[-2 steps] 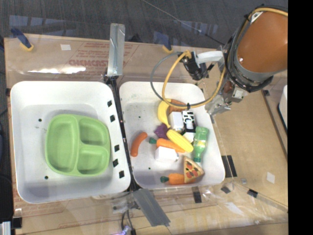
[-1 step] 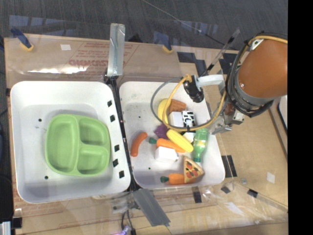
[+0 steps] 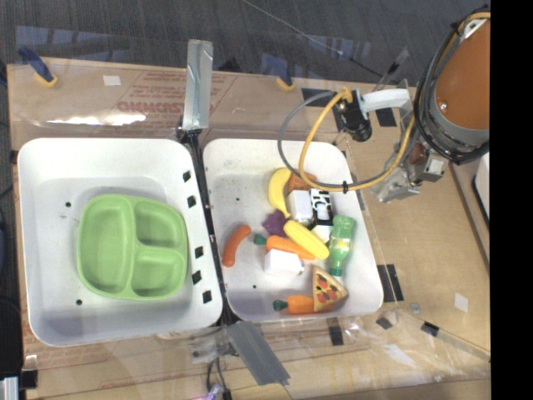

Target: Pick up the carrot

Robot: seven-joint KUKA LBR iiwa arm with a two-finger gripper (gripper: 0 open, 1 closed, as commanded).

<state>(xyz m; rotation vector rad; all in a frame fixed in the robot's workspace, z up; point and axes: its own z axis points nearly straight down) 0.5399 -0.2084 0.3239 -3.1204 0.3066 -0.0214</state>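
Approach is the step in hand, by your reading of the camera view: the arm (image 3: 462,82) sits at the right, outside the bins, and its end effector (image 3: 400,186) hangs beyond the right bin's right wall, over the tabletop (image 3: 441,298). It is well apart from every toy, and you cannot tell from this angle how it is set.

You have two orange carrot-like pieces to choose between in the right bin (image 3: 218,223). One carrot (image 3: 281,244) lies near the middle of the heap, green tip to the left, touching the yellow banana (image 3: 305,238) and sitting just above a white block (image 3: 283,262). A second carrot (image 3: 296,305) lies near the bin's front wall, just beside the pizza slice (image 3: 328,290). The second has more free room around it, so it looks the easier target.

The next move calls for carrying the end effector leftward over the bin wall, lining it across the chosen carrot's body, and descending without knocking the neighbours.

Count as you see it: two white bins; one green divided plate (image 3: 131,245) in the left bin (image 3: 33,223); in the right bin, two carrots, two bananas (the other banana (image 3: 278,188) is nearer the back), one orange-red sausage (image 3: 235,245) lying alone at the left, one purple piece (image 3: 274,222), one green bottle (image 3: 340,242), one pizza slice, one white block, and one black-and-white box (image 3: 320,204).
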